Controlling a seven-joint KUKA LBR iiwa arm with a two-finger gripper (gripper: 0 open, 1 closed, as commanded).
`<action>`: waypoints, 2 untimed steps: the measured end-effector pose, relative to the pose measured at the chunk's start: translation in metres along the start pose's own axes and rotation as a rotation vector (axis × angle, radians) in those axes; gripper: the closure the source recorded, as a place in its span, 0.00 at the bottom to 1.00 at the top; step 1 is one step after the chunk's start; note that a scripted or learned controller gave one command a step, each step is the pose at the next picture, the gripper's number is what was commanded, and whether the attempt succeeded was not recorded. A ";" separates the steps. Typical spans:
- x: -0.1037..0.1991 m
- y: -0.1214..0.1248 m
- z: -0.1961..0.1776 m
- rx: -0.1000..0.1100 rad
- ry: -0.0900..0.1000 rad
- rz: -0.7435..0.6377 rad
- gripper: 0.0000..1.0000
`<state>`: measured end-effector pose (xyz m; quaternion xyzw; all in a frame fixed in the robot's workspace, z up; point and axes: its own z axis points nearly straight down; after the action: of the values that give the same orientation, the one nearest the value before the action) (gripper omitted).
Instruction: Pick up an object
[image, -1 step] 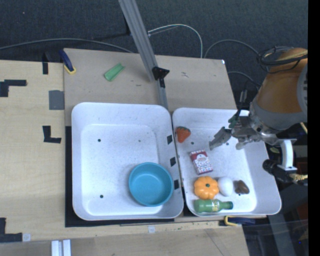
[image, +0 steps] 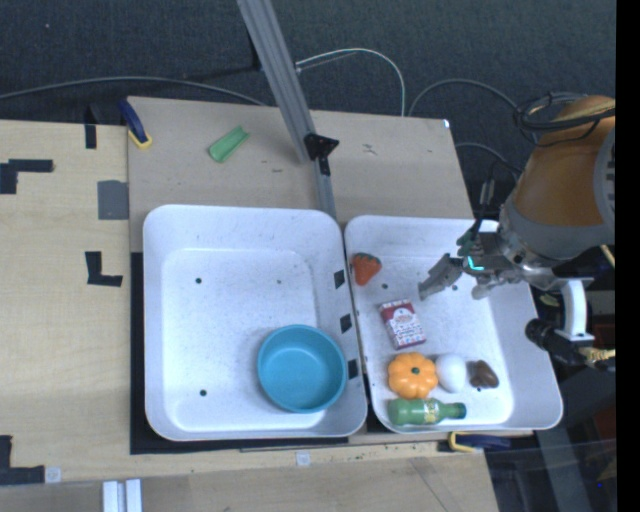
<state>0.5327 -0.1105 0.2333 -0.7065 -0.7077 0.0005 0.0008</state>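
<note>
Pincer (image: 462, 279) spread, ribbed pumpkin (image: 413, 375), round bowl (image: 300, 368)

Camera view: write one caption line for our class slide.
Open pincer above right white bin holding small red carton, orange pumpkin, green bottle; blue bowl sits left.

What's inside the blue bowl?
Nothing shows inside the blue bowl; its blue bottom looks bare. It sits in the left bin. What lies under the bowl is covered.

One fixed camera looks down aslant on both bins (image: 160, 300) from above.
</note>
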 end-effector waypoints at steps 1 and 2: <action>-0.004 -0.004 0.045 0.005 0.000 0.001 0.00; 0.006 -0.003 0.095 0.006 0.001 0.000 0.00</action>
<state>0.5291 -0.1039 0.1380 -0.7065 -0.7077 0.0025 0.0033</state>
